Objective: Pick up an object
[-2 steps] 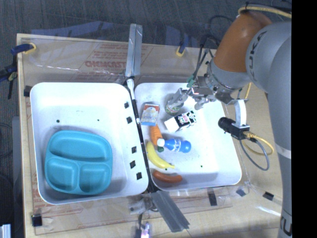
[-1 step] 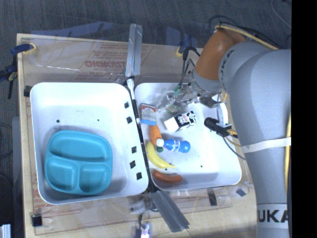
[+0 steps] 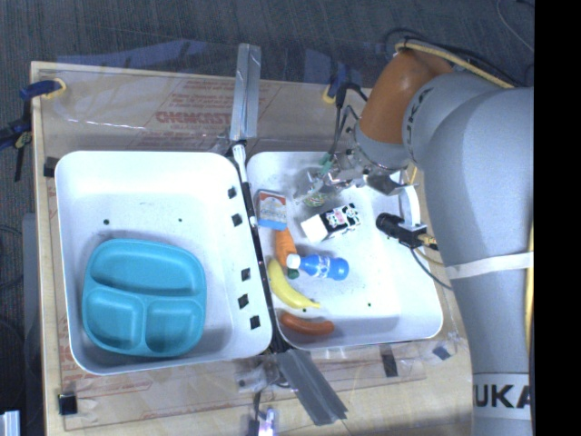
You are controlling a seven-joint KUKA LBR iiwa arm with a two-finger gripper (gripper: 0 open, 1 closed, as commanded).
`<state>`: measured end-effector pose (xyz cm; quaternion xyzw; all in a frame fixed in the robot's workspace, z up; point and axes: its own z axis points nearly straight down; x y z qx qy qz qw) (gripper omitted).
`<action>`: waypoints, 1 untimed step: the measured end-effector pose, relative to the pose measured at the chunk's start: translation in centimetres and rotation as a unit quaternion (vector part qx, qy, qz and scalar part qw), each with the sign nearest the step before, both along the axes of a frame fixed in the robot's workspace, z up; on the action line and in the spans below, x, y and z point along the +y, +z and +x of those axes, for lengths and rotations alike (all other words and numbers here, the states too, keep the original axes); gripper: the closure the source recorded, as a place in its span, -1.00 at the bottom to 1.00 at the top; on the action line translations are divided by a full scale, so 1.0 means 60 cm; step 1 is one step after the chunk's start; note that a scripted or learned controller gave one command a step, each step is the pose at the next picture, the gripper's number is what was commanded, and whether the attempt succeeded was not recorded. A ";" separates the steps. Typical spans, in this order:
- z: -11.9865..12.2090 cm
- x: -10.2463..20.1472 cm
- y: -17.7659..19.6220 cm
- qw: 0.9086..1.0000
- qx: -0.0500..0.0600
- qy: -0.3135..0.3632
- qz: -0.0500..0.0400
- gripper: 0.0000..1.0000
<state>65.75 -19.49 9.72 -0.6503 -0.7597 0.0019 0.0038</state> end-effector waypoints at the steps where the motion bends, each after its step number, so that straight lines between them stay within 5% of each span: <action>1: 0.000 0.058 0.150 0.998 -0.002 -0.070 -0.001 1.00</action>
